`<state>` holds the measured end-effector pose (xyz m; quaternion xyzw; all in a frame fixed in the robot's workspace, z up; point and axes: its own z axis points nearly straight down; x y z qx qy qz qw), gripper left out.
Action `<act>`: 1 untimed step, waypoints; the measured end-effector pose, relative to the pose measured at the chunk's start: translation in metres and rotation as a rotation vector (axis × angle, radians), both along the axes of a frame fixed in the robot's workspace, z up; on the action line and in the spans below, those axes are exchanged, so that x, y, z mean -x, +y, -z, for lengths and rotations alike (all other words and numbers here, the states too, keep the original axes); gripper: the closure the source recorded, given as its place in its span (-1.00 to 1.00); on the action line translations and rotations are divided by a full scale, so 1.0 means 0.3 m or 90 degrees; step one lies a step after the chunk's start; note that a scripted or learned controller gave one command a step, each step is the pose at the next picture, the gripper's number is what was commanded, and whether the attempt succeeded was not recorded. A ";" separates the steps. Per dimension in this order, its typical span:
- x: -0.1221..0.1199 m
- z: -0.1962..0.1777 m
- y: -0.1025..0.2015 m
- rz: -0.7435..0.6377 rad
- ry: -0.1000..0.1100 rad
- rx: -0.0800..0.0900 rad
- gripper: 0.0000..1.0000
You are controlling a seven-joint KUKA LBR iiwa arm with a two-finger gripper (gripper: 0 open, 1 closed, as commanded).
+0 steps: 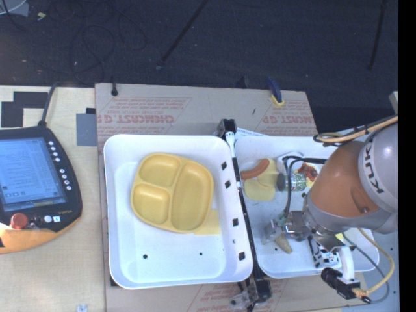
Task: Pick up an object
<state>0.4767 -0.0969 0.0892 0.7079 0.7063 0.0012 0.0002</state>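
The right bin (260, 265) holds several small objects. An orange-red sausage (255, 168) lies near its upper left, with a pale yellow piece (260, 188) just below it. A small metallic can (296, 181) and a red item (307, 171) sit by the arm's orange band. My gripper (284, 229) is low inside the right bin, near its lower middle. A small tan object (284, 244) lies right under the gripper. I cannot tell whether it is touching the gripper.
The left bin (130, 265) holds a yellow divided plate (173, 192). A teach pendant (32, 181) lies left of the bins. Black clips (227, 174) line the ridge between the bins. The arm's body covers the right bin's right half.
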 end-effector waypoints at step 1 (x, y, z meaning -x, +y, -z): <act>0.000 0.000 0.000 0.000 0.000 0.000 -1.00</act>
